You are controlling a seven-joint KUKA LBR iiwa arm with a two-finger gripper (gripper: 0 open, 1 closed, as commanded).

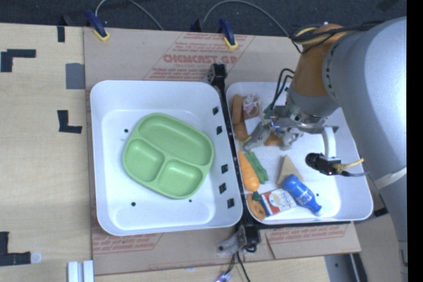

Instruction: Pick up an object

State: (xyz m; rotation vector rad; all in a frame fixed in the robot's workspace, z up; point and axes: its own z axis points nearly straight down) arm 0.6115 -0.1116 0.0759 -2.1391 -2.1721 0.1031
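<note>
Gripper hangs low over the upper middle of the right bin, at the end of the grey arm that comes in from the right with its orange band just above the wrist. Whether it is spread or pressed together I cannot tell, since the wrist and its hardware cover most of it from this slant, and nothing can be seen caught in it. Its low, downward pose suggests it is placed to try for one of the small things under it.

By size, the left bin comes next after the arm, bearing a green divided plate that lies flat and a little turned near its middle. The right bin beside it holds the clutter the task draws from. A toy carrot with green leaves lies along the left wall, below the gripper. A blue bottle lies on its side toward the lower edge, touching a small red and white packet. A tan wedge sits just above the bottle. A brown sausage-like piece lies near the left wall, level with the gripper, and a small wrapped item sits just above it. The likeliest targets are those nearest the gripper, the brown piece or the carrot, though crowding against the wall could spoil a clean grasp.
</note>
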